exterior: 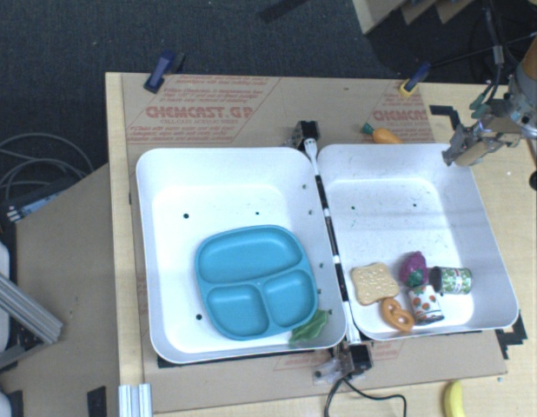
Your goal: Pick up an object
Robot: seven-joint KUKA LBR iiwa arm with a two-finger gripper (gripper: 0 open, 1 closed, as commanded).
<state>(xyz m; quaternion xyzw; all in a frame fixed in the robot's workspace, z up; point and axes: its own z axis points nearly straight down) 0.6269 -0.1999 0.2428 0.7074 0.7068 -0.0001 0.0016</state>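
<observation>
Green can (454, 280), label unreadable

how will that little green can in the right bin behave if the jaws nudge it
The green can lies on its side, so it probably rolls when nudged. It looks small and likely light. The purple toy and the second can crowd it, so a push may shift them.

- Two bins are sitting side by side on the table (121, 233), touching along their inner edges.
- A divided tray (251, 278) is lying in the left bin (155, 189), toward its near side.
- A leafy piece (309, 328) is resting just beside the tray's near right corner.
- A cracker (374, 282), a pretzel (397, 314), a can (452, 280) and a small carton (425, 303) are clustering in the right bin's (381, 181) near corner.
- The pincer (464, 150) is hanging over that bin's far right rim.
</observation>
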